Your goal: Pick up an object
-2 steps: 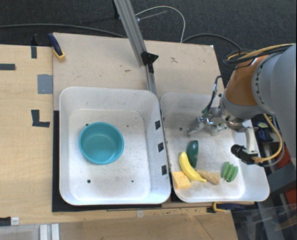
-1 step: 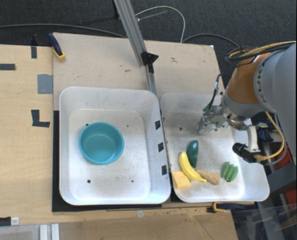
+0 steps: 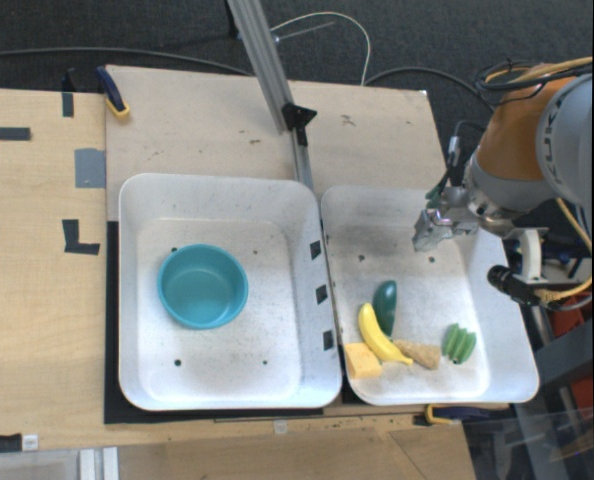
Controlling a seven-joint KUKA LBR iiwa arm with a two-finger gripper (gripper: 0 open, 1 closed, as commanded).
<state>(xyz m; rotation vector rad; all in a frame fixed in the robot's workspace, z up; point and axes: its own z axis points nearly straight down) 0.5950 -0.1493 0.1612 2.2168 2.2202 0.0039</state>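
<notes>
The right bin holds a yellow banana, a dark green oval piece, a yellow block, a tan lump and a light green ridged piece, all near its front. My gripper hangs over the far right part of that bin, well behind these objects and apart from them. Nothing shows between its fingers.
A teal bowl sits in the left bin. A grey metal pole slants down to the divide between the bins. Cables lie on the dark floor behind the bench. The arm's orange band is at the right.
</notes>
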